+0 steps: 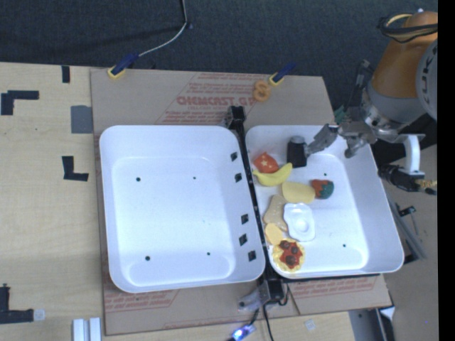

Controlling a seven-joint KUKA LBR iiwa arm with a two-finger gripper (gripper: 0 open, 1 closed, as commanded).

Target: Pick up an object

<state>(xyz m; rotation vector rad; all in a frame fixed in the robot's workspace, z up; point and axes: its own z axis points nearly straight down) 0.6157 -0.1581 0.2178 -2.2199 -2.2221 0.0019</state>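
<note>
A robotics lab: left of the end effector [296, 152], two white bins [170, 261] sit on a cardboard sheet [206, 98] clipped to the bench [43, 212] with blue clamps [122, 65]. Black tape marks [71, 169] dot the bench farther left, and a cable [178, 20] trails across dark carpet beyond.

From my remote station: the arm [405, 69] is cut off at the right edge; the gripper [297, 152] is too small and dark for me to read its grasp.

toy foods [291, 212] in right bin [370, 212], left bin [170, 204] beside
</note>
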